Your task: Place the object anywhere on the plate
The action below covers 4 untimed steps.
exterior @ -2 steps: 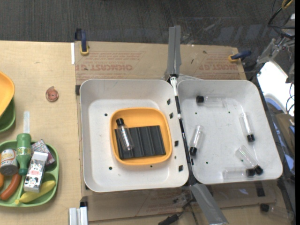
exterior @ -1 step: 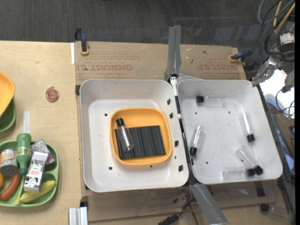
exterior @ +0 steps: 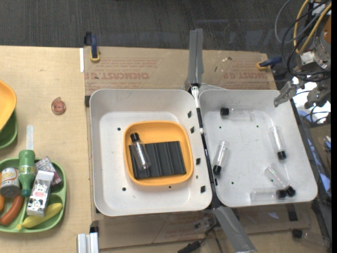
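The gripper (exterior: 295, 91) sits at the far right of the camera view, above the outer far corner of the right shallow white bin (exterior: 239, 191), with its grey metal fingers apart and nothing between them; it is released. Well away from the gripper, across both bins, the square orange plate (exterior: 158, 126) lies in the left shallow white bin (exterior: 105, 157), and it carries a dark ribbed rectangular block (exterior: 163, 158). One clear plastic vial with a black cap (exterior: 139, 153) lies already on that plate, touching the block's edge on the side away from the gripper.

Closer to the gripper, several other clear black-capped vials lie loose on the floor of the right bin; the nearest one (exterior: 277, 143) is just below the gripper in the view.

My judgement is that one placing is complete and the arm is between cycles. If more vials must go over, the next move calls for descending on one vial, closing across its narrow body, and carrying it over the wall between the bins.
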Motion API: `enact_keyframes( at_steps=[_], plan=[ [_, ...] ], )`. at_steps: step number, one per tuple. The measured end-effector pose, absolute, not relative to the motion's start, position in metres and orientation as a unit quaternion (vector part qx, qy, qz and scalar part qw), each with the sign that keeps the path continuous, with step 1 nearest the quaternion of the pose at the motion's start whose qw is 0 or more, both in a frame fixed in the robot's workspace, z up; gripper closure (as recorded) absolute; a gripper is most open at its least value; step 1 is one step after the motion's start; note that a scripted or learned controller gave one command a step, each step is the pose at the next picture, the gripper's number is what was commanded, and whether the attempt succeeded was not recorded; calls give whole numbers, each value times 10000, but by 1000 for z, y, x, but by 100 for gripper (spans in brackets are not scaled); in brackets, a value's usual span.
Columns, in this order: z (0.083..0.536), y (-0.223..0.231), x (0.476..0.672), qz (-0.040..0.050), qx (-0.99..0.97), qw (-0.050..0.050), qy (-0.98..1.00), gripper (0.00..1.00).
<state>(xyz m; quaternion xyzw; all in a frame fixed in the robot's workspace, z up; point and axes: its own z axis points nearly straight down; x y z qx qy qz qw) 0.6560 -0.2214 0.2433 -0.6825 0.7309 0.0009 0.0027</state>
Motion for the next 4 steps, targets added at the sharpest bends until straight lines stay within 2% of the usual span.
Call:
enact_keyframes(
  at_steps=[1, 2, 3, 4],
  plan=[
    [343, -221, 624, 2, -6851, 27, 7285, 0],
    [293, -221, 636, 18, -8079, 24, 5893, 0],
    [266, -198, 626, 22, -8969, 23, 4422, 0],
    [228, -203, 642, -2, -9691, 20, 2468, 0]
  ],
)
